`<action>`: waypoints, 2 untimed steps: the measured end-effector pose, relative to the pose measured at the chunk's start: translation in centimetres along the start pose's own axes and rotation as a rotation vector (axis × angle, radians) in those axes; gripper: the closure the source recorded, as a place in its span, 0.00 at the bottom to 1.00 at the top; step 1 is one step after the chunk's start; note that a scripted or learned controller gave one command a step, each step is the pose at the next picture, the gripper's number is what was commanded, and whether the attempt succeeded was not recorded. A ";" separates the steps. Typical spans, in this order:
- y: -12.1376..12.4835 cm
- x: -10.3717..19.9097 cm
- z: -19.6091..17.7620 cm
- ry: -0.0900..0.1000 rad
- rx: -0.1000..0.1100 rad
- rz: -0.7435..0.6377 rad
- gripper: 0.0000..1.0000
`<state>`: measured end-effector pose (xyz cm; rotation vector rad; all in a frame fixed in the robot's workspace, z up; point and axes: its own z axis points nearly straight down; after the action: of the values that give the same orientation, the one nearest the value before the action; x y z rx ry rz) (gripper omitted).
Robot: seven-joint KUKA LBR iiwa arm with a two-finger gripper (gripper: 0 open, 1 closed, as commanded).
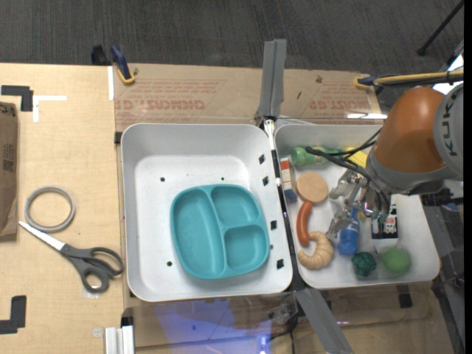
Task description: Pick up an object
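A pale wooden bench (pixel 66 124) fills the left of the frame, with dark grey carpet (pixel 221 13) across the top. Brown cardboard (pixel 192 102) lies flat along the upper middle, and bluish light (pixel 214 327) glows at the bottom centre.

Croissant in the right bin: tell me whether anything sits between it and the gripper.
The croissant lies at the near left of the right bin. The gripper hangs just up and to its right, over a blue object that sits right beside the croissant. The orange sausage borders its other side. Nothing covers the croissant.
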<state>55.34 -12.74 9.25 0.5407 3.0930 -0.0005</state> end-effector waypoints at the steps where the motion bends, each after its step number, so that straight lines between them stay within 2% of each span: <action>1: 0.1 -0.1 -1.0 -0.004 0.000 -0.002 1.00; 2: 0.7 8.3 0.1 0.002 0.000 -0.200 1.00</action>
<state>47.77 -9.29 9.14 0.2292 3.1337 0.0006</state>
